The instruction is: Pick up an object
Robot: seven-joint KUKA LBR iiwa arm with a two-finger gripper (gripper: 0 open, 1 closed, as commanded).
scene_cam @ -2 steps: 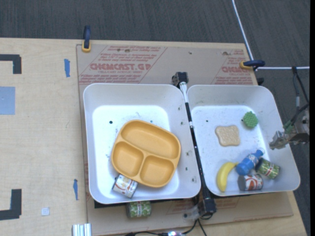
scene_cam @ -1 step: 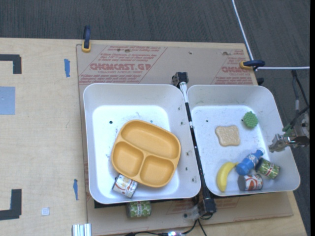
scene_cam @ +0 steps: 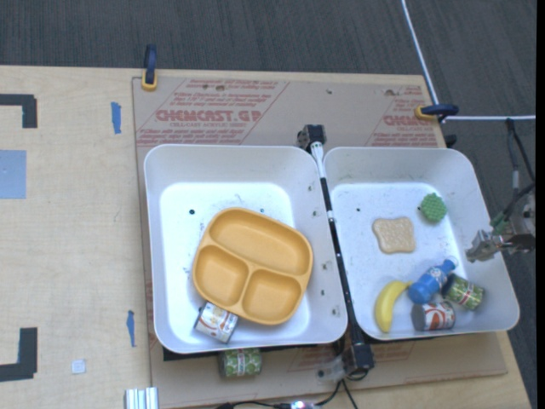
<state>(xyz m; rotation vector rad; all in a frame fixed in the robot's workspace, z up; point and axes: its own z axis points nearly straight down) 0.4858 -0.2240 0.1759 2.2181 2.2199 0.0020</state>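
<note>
From the camera view, nothing is lifted yet, so the whole pick remains. The gripper (scene_cam: 484, 249) hovers at the right bin's (scene_cam: 477, 186) right rim; whether its jaws are spread cannot be told. The banana (scene_cam: 388, 305) lies near-left there, long axis running near-to-far.

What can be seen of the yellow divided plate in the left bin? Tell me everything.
The yellow divided plate is a rounded-rectangle tray, seemingly matte plastic, in yellow-orange. Raised ridges split it into three wells: one long well along its far side and two smaller ones nearer the camera. All three look bare. It lies flat and right side up, turned at an angle to the walls of the left bin, toward the bin's near side. A small can on its side rests against its near-left corner.
</note>
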